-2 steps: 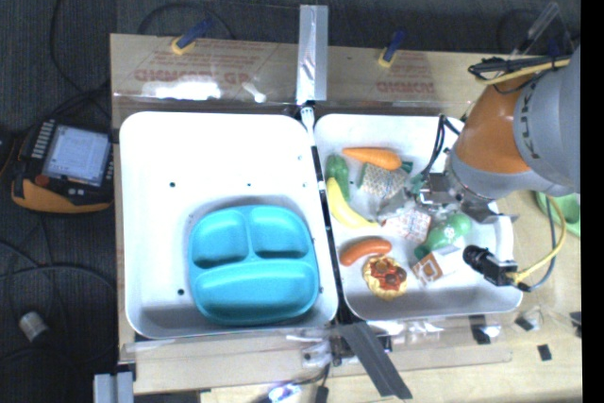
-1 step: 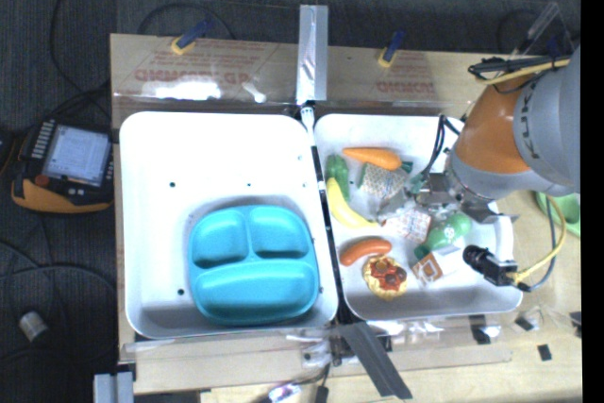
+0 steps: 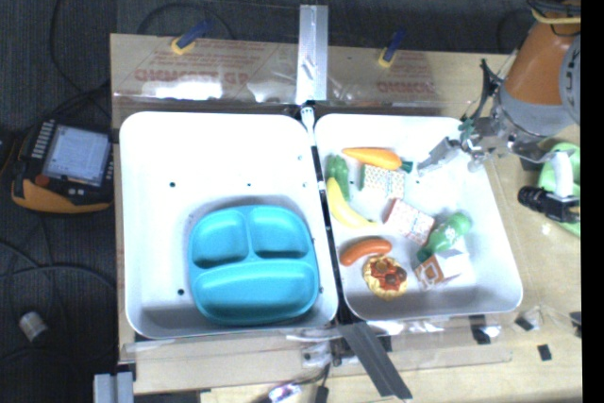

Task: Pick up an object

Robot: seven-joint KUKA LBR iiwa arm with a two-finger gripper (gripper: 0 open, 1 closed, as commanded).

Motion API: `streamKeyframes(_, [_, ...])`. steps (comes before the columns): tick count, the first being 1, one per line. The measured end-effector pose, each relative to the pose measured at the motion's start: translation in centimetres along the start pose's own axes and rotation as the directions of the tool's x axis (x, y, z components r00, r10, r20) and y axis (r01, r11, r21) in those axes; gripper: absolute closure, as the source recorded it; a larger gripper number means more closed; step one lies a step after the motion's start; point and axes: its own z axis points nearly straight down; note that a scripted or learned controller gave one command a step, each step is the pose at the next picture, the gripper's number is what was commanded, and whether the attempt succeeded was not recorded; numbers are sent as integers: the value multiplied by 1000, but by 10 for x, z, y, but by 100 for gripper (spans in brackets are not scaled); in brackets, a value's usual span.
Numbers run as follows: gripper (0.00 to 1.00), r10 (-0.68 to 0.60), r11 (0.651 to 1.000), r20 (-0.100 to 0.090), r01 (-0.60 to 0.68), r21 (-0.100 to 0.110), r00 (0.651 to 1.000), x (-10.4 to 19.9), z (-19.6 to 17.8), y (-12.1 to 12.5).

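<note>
Arm enters from the right, orange band and grey wrist partly cropped by the frame edge. Gripper (image 3: 444, 153) sits over the upper right part of the right bin (image 3: 500, 231), fingers pointing left and down. Finger spread is too small and blurred to read, so I can't tell whether it's open or closed. Nothing visible between the fingers.

Relative to the gripper:
- carrot (image 3: 370, 156) just to its left, near the tip, apparently not touching
- patterned box (image 3: 376, 182) below-left, partly under the carrot
- green vegetable (image 3: 337, 171) and banana (image 3: 343, 206) further left, against the bin's left wall
- checked box (image 3: 408, 220) below
- green bottle-like item (image 3: 445, 232) below, slightly right; shape hard to make out
- small carton (image 3: 440, 270) under it, partly overlapped by the green item
- sausage (image 3: 364, 249) and pizza-like piece (image 3: 385, 274) below-left, touching or nearly so

Left bin (image 3: 142, 203) well to the left holds a blue divided tray (image 3: 253, 264).

Green object beside the wrist, outside the bin, is blurred and unidentifiable.
</note>
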Motion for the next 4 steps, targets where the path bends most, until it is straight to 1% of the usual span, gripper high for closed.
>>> streamKeyframes(1, [0,-21,1000,-1,21,1,1000,68,10,41])
streamKeyframes(2, [0,-84,996,5,84,-6,996,74,70,64])
streamKeyframes(3, [100,-88,996,4,88,4,996,75,62,62])
streamKeyframes(4, [100,-3,1000,-1,3,1,1000,112,-12,55])
